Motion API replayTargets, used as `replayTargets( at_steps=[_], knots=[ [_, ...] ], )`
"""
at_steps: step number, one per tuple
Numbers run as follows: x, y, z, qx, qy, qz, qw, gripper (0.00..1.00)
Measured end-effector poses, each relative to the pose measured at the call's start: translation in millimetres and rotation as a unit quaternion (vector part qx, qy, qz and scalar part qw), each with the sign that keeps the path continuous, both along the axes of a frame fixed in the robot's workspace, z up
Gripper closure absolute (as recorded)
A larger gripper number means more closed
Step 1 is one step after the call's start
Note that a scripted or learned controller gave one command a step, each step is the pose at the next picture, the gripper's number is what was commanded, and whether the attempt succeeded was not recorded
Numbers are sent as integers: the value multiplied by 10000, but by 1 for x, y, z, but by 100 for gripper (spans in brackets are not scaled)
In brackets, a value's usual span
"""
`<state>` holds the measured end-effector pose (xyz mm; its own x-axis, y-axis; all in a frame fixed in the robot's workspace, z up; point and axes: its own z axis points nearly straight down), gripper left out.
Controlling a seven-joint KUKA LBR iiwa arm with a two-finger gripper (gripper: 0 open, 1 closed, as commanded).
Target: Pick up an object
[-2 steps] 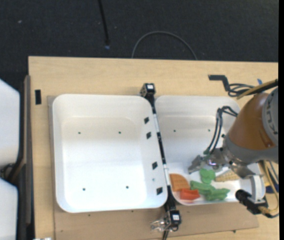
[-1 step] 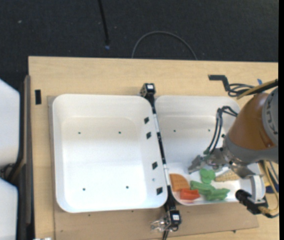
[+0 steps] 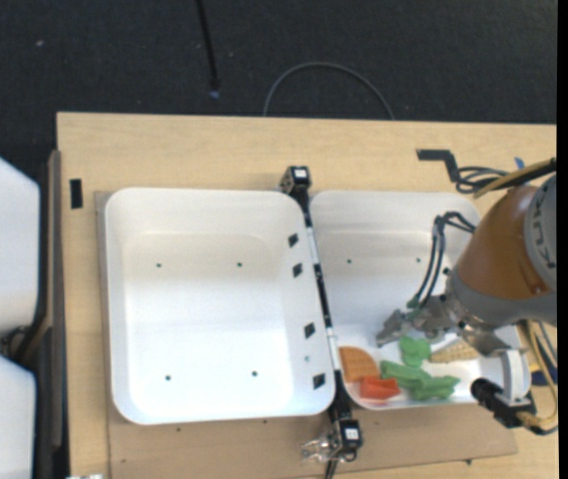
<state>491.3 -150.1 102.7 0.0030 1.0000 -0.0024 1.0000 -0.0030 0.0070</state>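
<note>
Green object (image 3: 418,379) lay with its long axis left-right in the right bin (image 3: 383,228), the arm (image 3: 508,257) bent over it, tool (image 3: 413,325) state indeterminate.

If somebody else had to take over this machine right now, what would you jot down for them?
Gripper: low in the right bin, over the near corner's pile; whether it grips anything cannot be told.
Things: green pieces, an orange piece and a red piece lie bunched in that corner.
Left bin: nothing to report.
Done: no pick confirmed.
Left: grasp one object and lift it.
</note>
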Motion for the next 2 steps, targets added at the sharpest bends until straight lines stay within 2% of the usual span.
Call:
replayTargets(
  at_steps=[1, 2],
  knots=[
    [0, 0, 0, 0, 0, 0, 10000, 0],
    [-1, -21, -2, 4, 21, 12, 10000, 0]
  ],
)
